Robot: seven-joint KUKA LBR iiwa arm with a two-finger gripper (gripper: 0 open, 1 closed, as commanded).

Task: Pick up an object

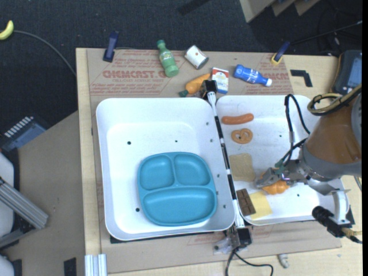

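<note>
The grey arm with its orange band [336, 140] reaches in from the right, bent low over the right white bin [299, 111], and the two-finger gripper [269, 180] sits down at the bin floor, pointing left. Its fingers look closed around a small orange object [278, 187], though the view is blurry there, so call it a probable grasp. Sharing that bin: a long reddish sausage [237, 119], a brown pretzel [242, 135], a tan flat slice [242, 167], a yellow cheese wedge [260, 205] and a dark brown bar [245, 202]. The left white bin [115, 125] holds 1 blue three-compartment plastic plate [176, 187]. Behind the bins, a green bottle [167, 59] and a blue bottle [252, 75] lie on the bench.
</note>
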